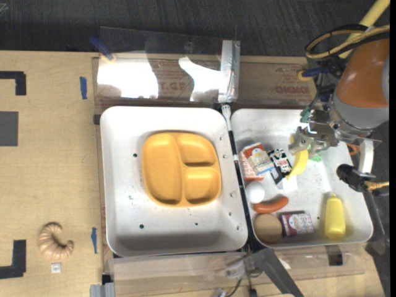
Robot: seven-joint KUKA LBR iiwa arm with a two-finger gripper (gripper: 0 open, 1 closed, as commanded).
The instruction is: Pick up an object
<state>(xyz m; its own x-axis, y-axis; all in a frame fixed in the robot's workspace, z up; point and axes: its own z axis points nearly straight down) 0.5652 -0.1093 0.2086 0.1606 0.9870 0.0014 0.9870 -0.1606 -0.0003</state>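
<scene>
Jaw state cannot be told: the gripper sits low over the right bin beneath the grey and orange arm, and its tips merge with the clutter below. Directly beneath it, toward 6 o'clock, lies a banana, its long axis running roughly 12 to 6 with a slight lean toward 1; whether the tips touch it is unclear. At 9 o'clock of the banana are a small black-and-white box and a red-and-white packet, crowded just beside it. Below these, a white egg-like ball rests above a red sausage, which lies nearly 9 to 3. A brown potato-like lump and a dark can, lying on its side, occupy the bin's 6 to 7 o'clock edge. A yellow bottle lies at 5 o'clock, axis 12 to 6, well apart from the banana. The left bin holds an orange divided plate. A croissant-shaped item rests on the bench at far 8 o'clock.
</scene>
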